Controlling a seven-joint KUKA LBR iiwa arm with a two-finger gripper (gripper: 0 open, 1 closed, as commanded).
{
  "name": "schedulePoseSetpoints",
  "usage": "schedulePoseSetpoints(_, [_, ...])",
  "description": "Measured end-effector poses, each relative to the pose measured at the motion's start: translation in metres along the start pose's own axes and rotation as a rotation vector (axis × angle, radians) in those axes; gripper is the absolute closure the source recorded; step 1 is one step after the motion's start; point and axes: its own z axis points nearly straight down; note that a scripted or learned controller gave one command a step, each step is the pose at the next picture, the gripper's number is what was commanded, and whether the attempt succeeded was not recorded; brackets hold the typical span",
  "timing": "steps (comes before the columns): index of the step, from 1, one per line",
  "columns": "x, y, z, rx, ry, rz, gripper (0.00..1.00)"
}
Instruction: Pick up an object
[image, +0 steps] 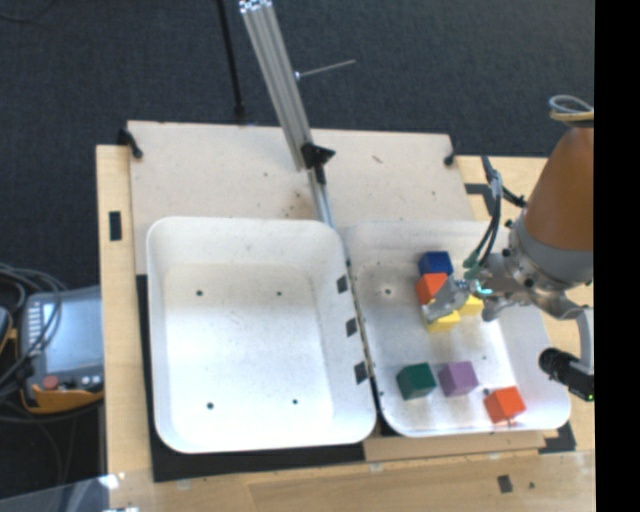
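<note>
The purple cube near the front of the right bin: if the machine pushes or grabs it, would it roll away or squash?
The purple cube probably slides rather than rolls, since its faces look flat. It looks like a rigid block, so likely no squashing. The green cube sits close beside it, so a push may nudge that too.

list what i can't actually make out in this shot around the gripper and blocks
- Gripper, camera view: fingers blur into the yellow block; open, shut or holding cannot be told.
- Yellow block: partly covered by the gripper, so its full shape is hidden.
- Orange block beside the blue block: touching or apart is too small to tell.
- Arm: cut off at the right.
</note>
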Motion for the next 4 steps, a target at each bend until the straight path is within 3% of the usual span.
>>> schedulePoseSetpoints(1, [0.0,0.001,-0.002,-0.005,-0.001,0.003,0.0])
schedulePoseSetpoints(2, [-0.005,-0.005,0.059,0.003,-0.001,0.004,0.0])
schedulePoseSetpoints(4, [-0.013,0.01,0.174,0.003,-0.001,0.005,0.0])
